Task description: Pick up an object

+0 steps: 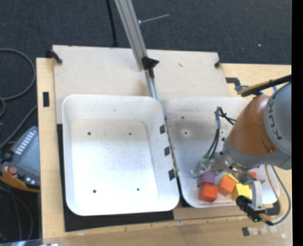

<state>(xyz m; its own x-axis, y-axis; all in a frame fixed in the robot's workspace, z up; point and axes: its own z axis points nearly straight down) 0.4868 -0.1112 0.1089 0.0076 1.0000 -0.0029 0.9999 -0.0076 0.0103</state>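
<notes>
objects for picking lie clustered in the right bin (192, 118), at its near edge: a purple block (208, 177) with a dull, rounded look, a red-orange cube (208, 192) touching it on the near side, an orange block (226, 184) just beside both, and a yellow block (242, 190) beyond the orange one, partly covered by the arm. a sliver of red (252, 175) peeks out next to the orange block, too hidden to identify. the grey arm (256, 132) with its orange band hangs over this cluster, and the jaws (206, 167) sit just above the purple block; whether they are open or closed cannot be told, since the wrist and cables block the view. nothing is visibly gripped. the left bin (115, 155), beside the right bin, shows a white speckled floor with a few dark dots. both bins rest on the pale wooden surface (95, 70), and a metal rail (133, 27) slants up from the seam between them.
</notes>
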